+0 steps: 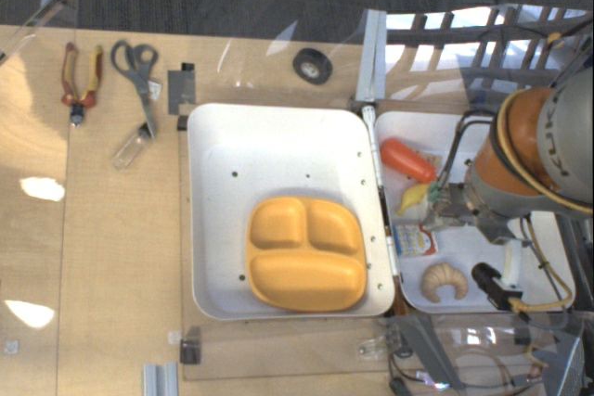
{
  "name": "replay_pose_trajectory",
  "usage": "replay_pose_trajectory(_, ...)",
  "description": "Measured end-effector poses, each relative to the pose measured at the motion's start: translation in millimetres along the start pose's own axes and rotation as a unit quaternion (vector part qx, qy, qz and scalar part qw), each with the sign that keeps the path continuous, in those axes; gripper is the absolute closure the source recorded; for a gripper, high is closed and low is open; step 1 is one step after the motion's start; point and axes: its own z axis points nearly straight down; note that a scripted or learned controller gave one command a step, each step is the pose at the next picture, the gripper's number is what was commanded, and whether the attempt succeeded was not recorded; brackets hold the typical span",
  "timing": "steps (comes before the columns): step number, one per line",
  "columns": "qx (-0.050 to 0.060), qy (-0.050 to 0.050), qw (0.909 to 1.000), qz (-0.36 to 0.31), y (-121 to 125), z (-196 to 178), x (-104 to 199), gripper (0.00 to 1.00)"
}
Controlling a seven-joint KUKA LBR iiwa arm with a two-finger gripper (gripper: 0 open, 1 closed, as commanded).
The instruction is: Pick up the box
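Note:
The box (414, 241) is a small flat white carton with blue and red print. It lies in the right bin (557, 255), close to that bin's left wall. My gripper (447, 210) hangs over the right bin just above and to the right of the box, below the grey arm with its orange band (520, 144). The gripper's body partly covers the box's upper right corner. I see nothing held between the fingers.
In the right bin lie an orange-red carrot-like thing (406, 159), a small yellow thing (415, 196) and a croissant (445, 282). The left bin (223, 153) holds a yellow divided tray (304, 251). Pliers (80, 81), scissors (137, 74) and a tape roll (312, 65) lie on the bench.

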Motion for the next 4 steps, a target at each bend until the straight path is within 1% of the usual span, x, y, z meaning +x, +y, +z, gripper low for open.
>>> replay_pose_trajectory(1,0.000,0.001,1.0000,-0.001,0,0,2,0.00)
replay_pose_trajectory(2,0.009,0.002,0.9966,0.081,0,14,14,0.00)
replay_pose_trajectory(3,0.001,-0.002,0.9966,0.082,5,1,10,1.00)
replay_pose_trajectory(4,0.000,-0.001,0.9967,0.081,5,0,11,0.00)
